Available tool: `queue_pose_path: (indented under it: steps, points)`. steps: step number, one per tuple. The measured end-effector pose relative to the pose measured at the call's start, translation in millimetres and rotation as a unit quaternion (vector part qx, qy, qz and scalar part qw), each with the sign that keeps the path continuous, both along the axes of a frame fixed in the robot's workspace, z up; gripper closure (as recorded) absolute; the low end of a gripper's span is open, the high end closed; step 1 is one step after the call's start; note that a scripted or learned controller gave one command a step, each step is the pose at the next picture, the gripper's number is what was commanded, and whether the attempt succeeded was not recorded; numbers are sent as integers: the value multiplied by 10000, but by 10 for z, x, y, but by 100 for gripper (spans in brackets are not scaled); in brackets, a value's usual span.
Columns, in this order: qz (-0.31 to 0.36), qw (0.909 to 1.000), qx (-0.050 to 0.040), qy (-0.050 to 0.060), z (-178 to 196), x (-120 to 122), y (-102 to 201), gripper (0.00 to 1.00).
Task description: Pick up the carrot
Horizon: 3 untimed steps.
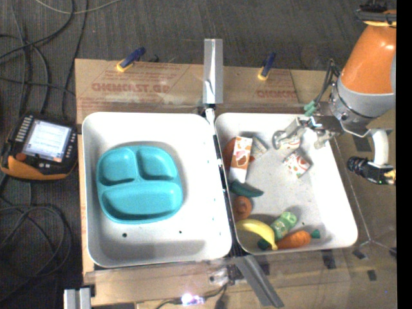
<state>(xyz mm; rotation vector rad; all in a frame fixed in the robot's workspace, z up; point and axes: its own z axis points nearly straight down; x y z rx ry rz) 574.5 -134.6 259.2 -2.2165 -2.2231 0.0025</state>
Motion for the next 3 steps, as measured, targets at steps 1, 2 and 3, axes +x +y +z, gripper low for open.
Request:
queue_pose_path:
  steps: [1, 2, 3]
  points:
    - [1905, 9817, -5, -39, -1669, 305, 313, 0]
    - [1891, 9819, -10, -54, -1573, 310, 298, 100]
    - [656, 9978, -14, -123, -1666, -73, 332, 100]
